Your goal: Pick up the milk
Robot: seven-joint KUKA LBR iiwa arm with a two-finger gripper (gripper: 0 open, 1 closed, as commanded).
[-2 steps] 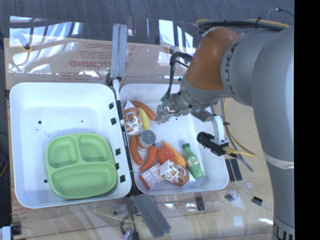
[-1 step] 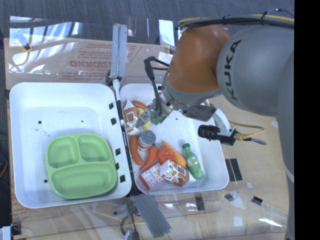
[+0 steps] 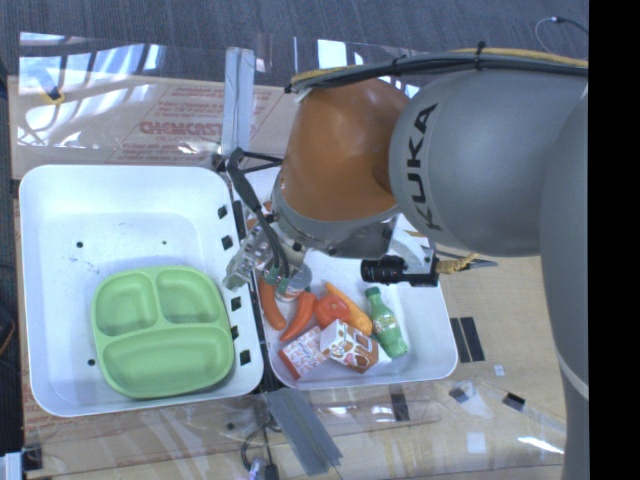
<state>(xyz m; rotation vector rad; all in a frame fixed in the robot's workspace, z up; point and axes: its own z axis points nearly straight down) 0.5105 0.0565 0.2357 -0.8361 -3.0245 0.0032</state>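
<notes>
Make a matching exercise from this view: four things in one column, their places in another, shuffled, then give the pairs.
Things:
1. green plate
2. green bottle
3. milk carton
4. gripper

Places:
A. near front edge of right bin, beside the carrots
B. left bin
C. above the right bin's left side
D. right bin, right of the other items

Pairs: 1-B, 2-D, 3-A, 4-C
</notes>
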